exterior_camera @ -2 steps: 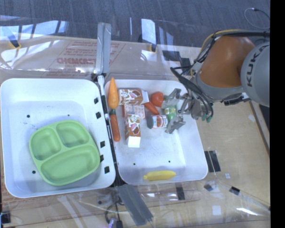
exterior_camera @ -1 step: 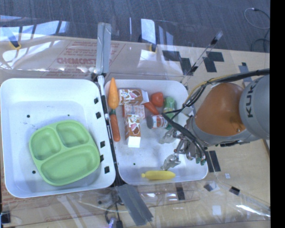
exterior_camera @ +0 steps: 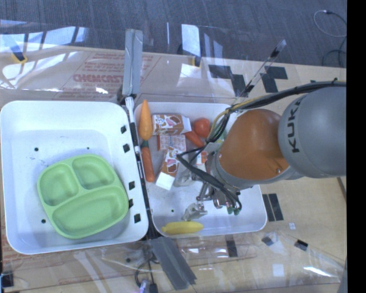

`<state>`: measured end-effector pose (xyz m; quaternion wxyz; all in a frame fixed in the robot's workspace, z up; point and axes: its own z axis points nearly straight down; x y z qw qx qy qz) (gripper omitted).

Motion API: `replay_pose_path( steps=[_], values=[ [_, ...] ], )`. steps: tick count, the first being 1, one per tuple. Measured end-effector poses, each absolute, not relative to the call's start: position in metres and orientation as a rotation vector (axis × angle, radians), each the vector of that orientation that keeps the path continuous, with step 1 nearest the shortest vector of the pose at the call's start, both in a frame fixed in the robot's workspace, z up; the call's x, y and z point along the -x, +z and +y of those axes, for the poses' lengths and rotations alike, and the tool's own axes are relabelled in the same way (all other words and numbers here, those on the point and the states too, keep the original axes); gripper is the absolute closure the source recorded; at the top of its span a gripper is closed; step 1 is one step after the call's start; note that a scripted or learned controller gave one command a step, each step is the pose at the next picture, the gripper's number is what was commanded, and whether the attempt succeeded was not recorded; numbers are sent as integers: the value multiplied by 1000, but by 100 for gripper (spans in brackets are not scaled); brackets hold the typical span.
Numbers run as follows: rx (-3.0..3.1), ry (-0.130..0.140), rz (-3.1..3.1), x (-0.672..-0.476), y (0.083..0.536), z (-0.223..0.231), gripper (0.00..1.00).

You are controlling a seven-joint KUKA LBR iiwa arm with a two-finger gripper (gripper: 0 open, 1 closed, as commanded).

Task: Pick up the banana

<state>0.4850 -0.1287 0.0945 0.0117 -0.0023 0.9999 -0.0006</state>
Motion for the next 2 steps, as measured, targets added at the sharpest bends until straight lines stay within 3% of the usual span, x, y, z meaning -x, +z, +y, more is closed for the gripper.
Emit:
replay_pose_path(
  steps=[1, 2],
  values=[
    [259, 3, 3134, -520, 199, -156, 0],
    [172, 3, 3142, -502, 111, -119, 0]
  ],
)
